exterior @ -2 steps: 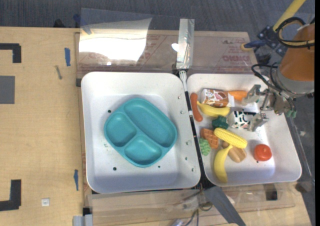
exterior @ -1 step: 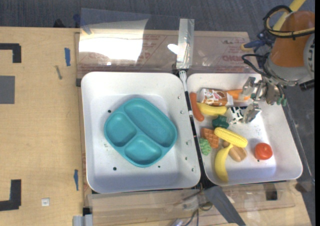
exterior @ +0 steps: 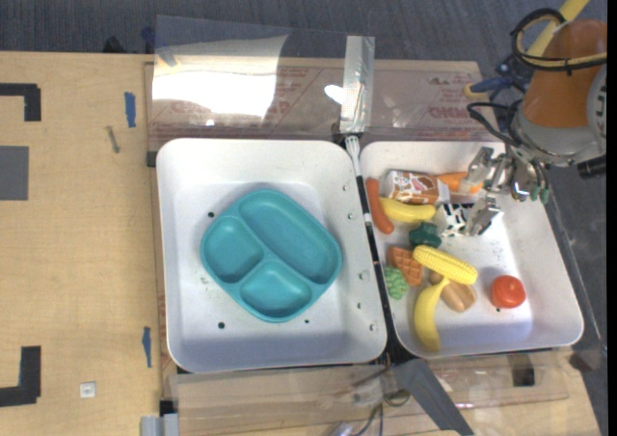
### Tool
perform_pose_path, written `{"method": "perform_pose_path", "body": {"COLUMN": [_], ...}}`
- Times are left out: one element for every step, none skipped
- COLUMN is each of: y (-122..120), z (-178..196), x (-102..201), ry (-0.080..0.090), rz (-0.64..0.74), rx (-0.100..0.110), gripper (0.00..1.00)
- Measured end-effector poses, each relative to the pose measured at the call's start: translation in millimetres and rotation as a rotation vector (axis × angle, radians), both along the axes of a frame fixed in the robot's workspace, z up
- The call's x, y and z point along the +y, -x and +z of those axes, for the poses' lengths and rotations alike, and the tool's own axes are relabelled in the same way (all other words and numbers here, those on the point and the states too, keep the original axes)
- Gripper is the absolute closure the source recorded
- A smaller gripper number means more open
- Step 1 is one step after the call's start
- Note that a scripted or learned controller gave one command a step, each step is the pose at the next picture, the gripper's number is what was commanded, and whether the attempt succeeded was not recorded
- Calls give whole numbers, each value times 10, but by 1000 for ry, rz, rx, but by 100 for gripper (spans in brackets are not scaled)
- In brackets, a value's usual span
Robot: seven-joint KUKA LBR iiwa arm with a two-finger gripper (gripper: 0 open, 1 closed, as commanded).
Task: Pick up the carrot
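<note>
Camera view: carrot lies just left of claw.

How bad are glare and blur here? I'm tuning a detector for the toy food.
Camera view: strong glare on the clear plastic sheet behind the left bin; the gripper looks smeared and soft; the teal tray and tomato are evenly lit and sharp enough; the carrot is small and partly hidden.

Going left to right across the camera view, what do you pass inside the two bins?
Teal divided plate → sausage → corn cob → tomato. The things piled around the corn overlap too much to order.
</note>
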State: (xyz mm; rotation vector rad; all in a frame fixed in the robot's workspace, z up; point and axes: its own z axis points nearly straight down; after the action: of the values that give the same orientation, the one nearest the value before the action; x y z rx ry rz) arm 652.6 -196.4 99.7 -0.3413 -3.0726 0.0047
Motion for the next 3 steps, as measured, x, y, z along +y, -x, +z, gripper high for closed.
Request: {"method": "perform_pose_path", "body": {"y": [10, 28, 44], "z": [3, 2, -11], "x": [97, 114, 343], "ry": [16, 15, 37], "rz": [-106, -155, -345], "rx": [-2, -7, -13], "gripper": [0, 0, 0]}}
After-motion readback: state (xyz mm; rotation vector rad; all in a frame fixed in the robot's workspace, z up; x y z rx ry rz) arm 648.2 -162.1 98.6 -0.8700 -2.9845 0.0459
